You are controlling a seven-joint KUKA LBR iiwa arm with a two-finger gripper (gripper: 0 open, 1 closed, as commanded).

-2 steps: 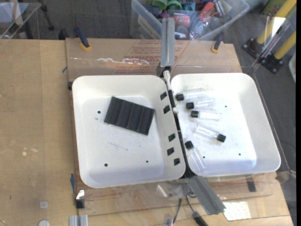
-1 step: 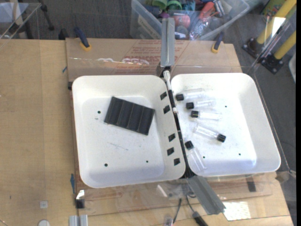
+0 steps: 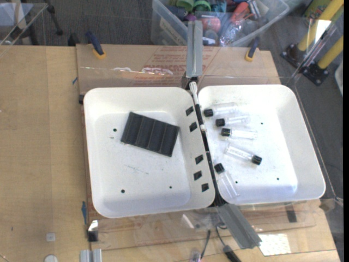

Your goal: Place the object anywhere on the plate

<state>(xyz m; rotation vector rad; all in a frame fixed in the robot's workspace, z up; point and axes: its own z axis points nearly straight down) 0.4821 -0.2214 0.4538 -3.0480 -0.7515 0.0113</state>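
Wooden bench [image 3: 38, 146] was nearest the camera, then my two white bins sat side by side. Left bin [image 3: 98, 195] had one black ribbed plate [image 3: 150, 134] lying flat toward its far half, slightly skewed. Right bin [image 3: 305, 184] had five clear vials with black caps: nearest vial [image 3: 228, 182] was by the divider, then one [image 3: 244, 155] mid-bin, then three (first [image 3: 237, 134], second [image 3: 232, 121], third [image 3: 221, 110]) clustered farther back. So all five were well apart from the plate, none on it. Five small black tabs [image 3: 197, 174] ran along the divider. Farthest back, one clear tub [image 3: 163, 15] of colourful junk. Honestly couldn't tell what state my gripper was in.
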